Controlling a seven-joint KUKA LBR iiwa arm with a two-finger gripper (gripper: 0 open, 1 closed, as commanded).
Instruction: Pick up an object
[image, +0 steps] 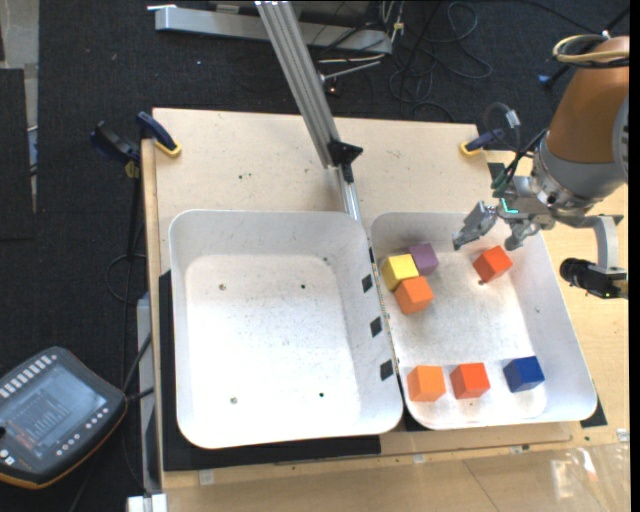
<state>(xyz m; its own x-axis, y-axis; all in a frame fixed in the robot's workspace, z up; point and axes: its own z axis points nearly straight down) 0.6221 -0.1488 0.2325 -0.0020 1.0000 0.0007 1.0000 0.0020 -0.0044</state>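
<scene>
The right bin holds several small cubes. A red-orange cube lies near its far right side. My gripper hangs just beyond and above that cube, open, its two fingers spread to either side with nothing between them. A yellow cube, a purple cube and an orange cube cluster by the bin's left wall. Along the near edge sit an orange cube, a red-orange cube and a blue cube.
The left bin adjoins the right one. A slanted metal pole comes down to the divider between the bins. Clamps grip the bench's far corners. A teach pendant lies at the lower left.
</scene>
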